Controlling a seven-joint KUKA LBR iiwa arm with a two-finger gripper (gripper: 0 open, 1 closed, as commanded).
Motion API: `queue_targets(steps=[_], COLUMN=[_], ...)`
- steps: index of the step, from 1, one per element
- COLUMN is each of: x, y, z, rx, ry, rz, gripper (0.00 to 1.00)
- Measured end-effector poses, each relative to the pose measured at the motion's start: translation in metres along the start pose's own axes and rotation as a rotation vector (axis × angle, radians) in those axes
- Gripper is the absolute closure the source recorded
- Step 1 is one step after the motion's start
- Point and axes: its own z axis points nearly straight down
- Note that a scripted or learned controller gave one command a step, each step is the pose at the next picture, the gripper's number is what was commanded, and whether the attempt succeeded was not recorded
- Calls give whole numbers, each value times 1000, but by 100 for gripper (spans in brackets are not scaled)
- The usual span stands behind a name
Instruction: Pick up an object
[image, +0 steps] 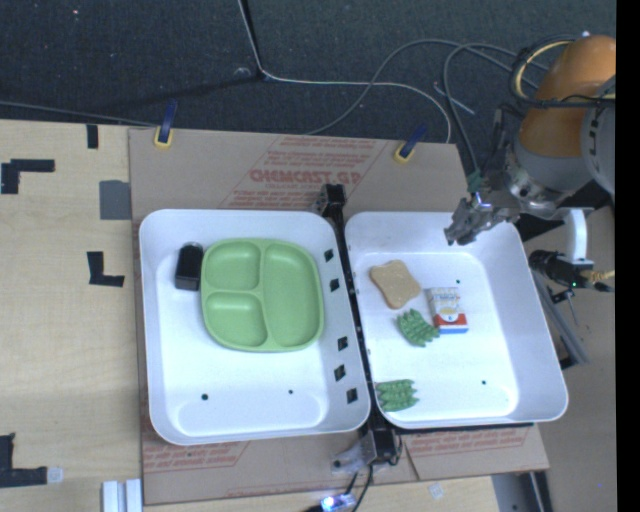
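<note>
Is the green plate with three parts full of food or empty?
Empty. The green plate lies flat in the left bin, and all three of its parts show bare green. A small black thing sits beside it, not on it.

Red printed letters run across the brown cardboard sheet (300, 170) under the bins but are too faint to read, and the small carton (447, 308) in the right bin (500, 390) has a label too tiny to read.
</note>
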Motion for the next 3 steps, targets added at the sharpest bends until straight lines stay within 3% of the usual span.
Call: queue_targets(steps=[2,3], x=[118,165], y=[-27,-51], z=[4,13], rx=[0,2], ry=[0,-1], rz=[-2,0], gripper=[100,100])
